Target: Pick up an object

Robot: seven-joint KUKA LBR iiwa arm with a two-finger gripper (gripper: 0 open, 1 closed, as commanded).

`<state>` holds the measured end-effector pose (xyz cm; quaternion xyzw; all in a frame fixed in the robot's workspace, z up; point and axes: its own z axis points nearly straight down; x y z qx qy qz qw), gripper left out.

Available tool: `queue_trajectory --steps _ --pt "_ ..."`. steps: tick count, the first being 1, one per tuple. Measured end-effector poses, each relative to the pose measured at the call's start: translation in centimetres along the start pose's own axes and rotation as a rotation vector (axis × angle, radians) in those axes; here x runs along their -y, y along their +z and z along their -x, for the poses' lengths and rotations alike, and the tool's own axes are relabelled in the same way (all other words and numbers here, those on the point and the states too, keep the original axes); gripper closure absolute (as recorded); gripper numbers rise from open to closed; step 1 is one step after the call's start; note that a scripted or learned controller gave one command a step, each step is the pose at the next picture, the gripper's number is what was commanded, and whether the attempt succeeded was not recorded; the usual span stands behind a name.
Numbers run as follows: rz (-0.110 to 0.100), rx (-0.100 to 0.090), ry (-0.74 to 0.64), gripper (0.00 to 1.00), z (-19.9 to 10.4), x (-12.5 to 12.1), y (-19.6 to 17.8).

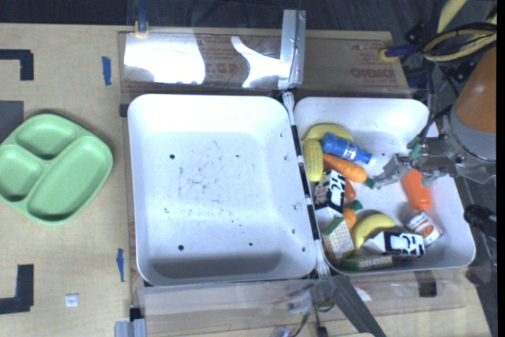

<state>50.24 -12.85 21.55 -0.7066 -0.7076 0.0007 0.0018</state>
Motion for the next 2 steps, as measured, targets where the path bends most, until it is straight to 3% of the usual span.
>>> queue_trajectory --steps 1,2 --pt "0.005 0.003 0.064 0.0 6.8 -3.8 1.8" --pt "0.003 0.001 0.075 0.0 9.3 -1.0 6.8"
